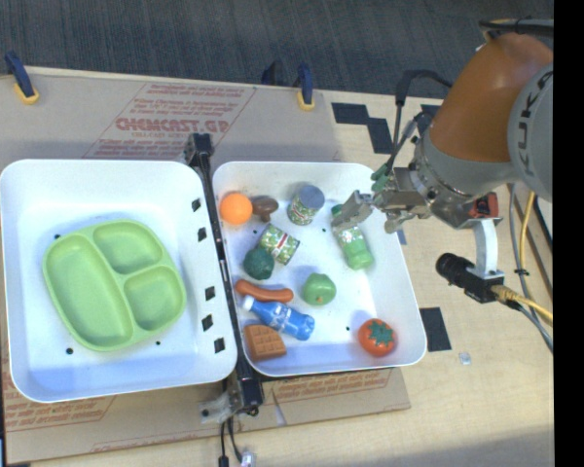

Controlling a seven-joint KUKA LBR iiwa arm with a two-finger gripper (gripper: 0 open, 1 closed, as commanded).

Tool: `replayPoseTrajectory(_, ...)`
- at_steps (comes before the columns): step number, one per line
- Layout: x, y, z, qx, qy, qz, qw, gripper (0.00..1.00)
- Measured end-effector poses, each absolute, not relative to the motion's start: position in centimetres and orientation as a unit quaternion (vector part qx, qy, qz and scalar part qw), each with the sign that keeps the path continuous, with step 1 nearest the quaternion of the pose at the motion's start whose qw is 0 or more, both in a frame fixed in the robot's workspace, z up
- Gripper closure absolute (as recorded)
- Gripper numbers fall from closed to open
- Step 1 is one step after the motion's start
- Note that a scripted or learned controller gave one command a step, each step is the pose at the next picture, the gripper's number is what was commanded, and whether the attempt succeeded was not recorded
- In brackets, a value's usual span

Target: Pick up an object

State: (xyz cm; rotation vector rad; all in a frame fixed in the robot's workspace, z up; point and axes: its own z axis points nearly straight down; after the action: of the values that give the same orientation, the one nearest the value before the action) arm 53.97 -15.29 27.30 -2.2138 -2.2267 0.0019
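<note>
The green bottle [355, 248] lies in the right bin [407, 290], near its right wall and upper corner, and it is the likeliest target, since the gripper [351, 212] hangs directly above its upper end. Whether the gripper is apart or together I cannot tell (it blurs against the bottle's cap), and nothing is visibly lifted, so I judge the pick not yet done: the closing, the grasp and the raise are all left.

Counted outward from the bottle, the right bin holds ten things, one of each: the green bottle, a small can with a bluish top [306, 204], a green apple [318, 288], a tomato [377, 337], a blue bottle [282, 320], a sausage [265, 290], a waffle [262, 341], a dark green vegetable [258, 263] touching a striped green can [282, 245], a brown piece [265, 205] and an orange ball [236, 208].

The left bin [19, 202] holds one green divided tray [114, 282] with three compartments. Two bins stand side by side on the tabletop [302, 129].
</note>
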Motion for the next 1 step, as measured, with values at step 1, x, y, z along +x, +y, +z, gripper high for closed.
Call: replayPoseTrajectory(1, 53.75, -18.53, 10.14, -0.705, -0.709, 0.0021, 0.004, 0.0)
